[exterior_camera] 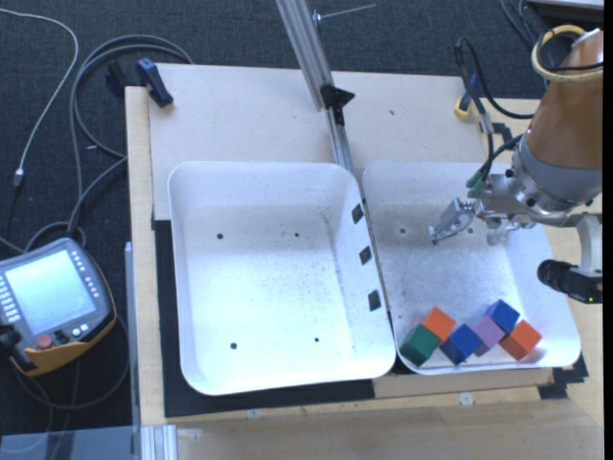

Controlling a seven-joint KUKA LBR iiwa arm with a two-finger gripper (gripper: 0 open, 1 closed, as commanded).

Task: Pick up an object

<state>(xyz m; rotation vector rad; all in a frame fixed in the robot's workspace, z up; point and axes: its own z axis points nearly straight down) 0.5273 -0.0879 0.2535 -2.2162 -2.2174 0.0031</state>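
We see the tool (pixel 448 224) over the right bin (pixel 421 276), can't tell its opening, nothing visibly held; blocks (pixel 469 335) cluster at that bin's near edge, well toward the camera from the tool, row running left-right, bin wall close behind, open floor between

Blocks (pixel 469 333) crowd right bin's (pixel 412 266) near corner (prob. touching); rest open.

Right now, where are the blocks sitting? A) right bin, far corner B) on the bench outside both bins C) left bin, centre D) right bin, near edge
D: the blocks cluster along the near edge of the right bin, with the gripper above them, farther back.
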